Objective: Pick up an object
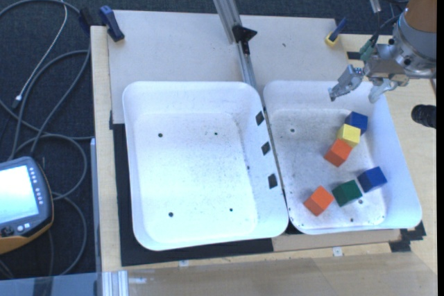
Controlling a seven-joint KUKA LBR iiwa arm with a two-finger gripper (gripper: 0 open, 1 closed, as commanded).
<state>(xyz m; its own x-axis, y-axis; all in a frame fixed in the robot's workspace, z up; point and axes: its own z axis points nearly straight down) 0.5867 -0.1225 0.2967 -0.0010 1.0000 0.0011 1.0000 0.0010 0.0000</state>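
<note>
Blocks (347, 166) in right bin (399, 149) | tool (359, 87) above, open, arm cropped

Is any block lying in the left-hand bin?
No, all six blocks, among them the green block and the yellow block, lie in the right bin, not the left bin.

Pale bench (173, 52), two white bins side by side, left bin (187, 163), right bin (305, 149)

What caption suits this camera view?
Gripper above the right bin, which holds six coloured blocks.
</note>
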